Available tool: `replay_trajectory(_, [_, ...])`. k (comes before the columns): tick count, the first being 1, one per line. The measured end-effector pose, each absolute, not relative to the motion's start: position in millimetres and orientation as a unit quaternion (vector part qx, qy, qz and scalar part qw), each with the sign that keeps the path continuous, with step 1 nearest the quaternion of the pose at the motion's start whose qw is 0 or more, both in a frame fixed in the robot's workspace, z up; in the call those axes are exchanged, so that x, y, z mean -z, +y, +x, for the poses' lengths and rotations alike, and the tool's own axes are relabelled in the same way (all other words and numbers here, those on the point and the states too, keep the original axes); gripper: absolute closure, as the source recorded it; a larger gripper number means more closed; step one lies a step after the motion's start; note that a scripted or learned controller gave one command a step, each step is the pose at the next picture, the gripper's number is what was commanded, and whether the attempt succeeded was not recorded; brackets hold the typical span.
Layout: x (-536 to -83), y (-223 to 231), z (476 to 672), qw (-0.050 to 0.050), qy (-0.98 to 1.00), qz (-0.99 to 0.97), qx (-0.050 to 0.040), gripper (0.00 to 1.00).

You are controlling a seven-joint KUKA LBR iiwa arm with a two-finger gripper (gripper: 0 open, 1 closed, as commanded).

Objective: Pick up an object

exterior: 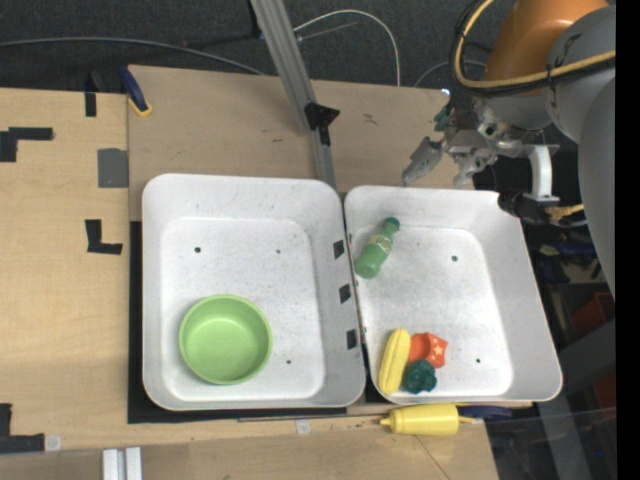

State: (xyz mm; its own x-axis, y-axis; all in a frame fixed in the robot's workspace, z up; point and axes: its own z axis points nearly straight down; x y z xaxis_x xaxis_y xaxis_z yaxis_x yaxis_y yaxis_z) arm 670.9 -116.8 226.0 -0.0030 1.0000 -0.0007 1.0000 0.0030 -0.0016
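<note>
- While the gripper [442, 165] is hanging above the far rim of the right bin [530, 298], its two fingers are standing apart and released, with nothing between them.
- The green bottle [376, 249] is lying nearest, toward seven o'clock from the gripper, on its side at the bin's ten o'clock corner, close against the left wall, its cap pointing to about one o'clock.
- It is looking like a small, light, stiff plastic toy with a smooth round body, so it may be inclined to roll or slip; I judge the best hold is across the middle of the body, the fingers closing square to its long axis, though the nearby wall is leaving little room on that side.
- At the bin's seven o'clock corner a yellow corn-shaped toy [394, 359], an orange-red piece [430, 348] and a dark green piece [420, 376] are sitting touching one another, harder to separate.
- The left bin [155, 268] is holding a green bowl [225, 339] at its seven o'clock corner.
- A yellow bottle [424, 420] is lying outside the bins, at six o'clock of the right one.
</note>
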Motion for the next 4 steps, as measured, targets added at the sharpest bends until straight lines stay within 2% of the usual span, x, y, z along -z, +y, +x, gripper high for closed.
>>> replay_trajectory(1, [-226.0,-117.0,670.8,0.0,-0.708,-0.706,-0.0011,0.0])
replay_trajectory(2, [-178.6,-115.1,662.0,0.001,-0.708,-0.706,-0.0024,0.0])
replay_trajectory(4, [-88.4,-115.1,664.3,0.0,-0.708,-0.706,-0.0013,0.0])
